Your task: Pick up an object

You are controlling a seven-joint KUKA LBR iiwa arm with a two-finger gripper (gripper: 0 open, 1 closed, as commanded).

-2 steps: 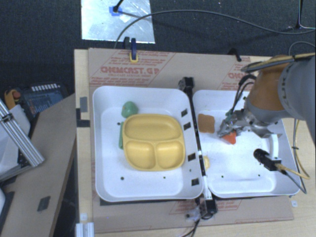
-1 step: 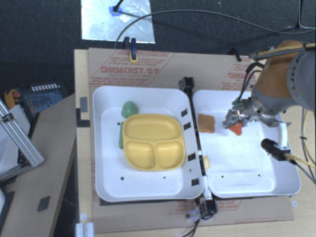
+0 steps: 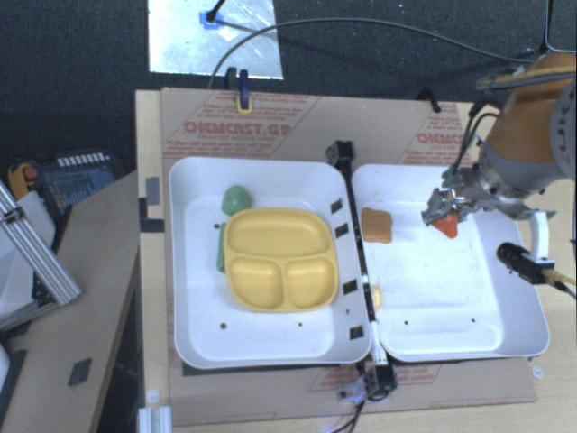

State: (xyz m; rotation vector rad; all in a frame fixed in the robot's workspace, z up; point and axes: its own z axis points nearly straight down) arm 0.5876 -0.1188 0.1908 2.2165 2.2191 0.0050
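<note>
**In the right bin, upper right of the frame: hand sits right on top of a small orange-red thing**

Over in the right bin (image 3: 505, 332), near its upper edge, the hand (image 3: 444, 213) is down low, and there's a small orange-red object (image 3: 448, 228) poking out just below and slightly right of its tip. The two look like they're touching, or close to it. Honestly I can't tell whether the thing is actually pinched or just lying under the hand, and I can't tell if the hand is apart or together either; the metal bits blur into one lump from this angle.

The relation that matters: the object is basically straight under the hand, not off to a side, so my guess is the next move is a squeeze and a lift, no sideways travel needed. It's too small to make out a long axis.

Other candidates: a tan-brown block (image 3: 376, 225) to the left in the same bin, near the divider, well apart from the hand. The left bin (image 3: 194, 332) has a yellow sectioned tray (image 3: 279, 258) with a green piece (image 3: 236, 198) at its upper left corner. All sits on the tabletop (image 3: 149, 269).
</note>
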